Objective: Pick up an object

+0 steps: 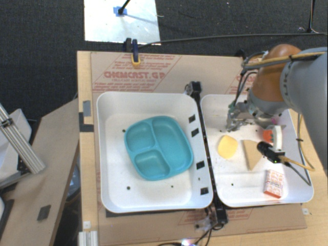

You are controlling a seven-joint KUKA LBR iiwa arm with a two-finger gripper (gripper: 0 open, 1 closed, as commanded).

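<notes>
Partly obscured beside pincer (234, 122); orange thing (267, 136)

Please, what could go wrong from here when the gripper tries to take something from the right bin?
1. The gripper hangs beside the yellow round piece, not over its middle; a straight descent may, I think, meet the floor of the right bin instead.
2. The yellow round piece lies close to the tan wedge, so a grasp may push one away or catch both.
3. The gripper is near the bin's left wall and might strike it.
</notes>
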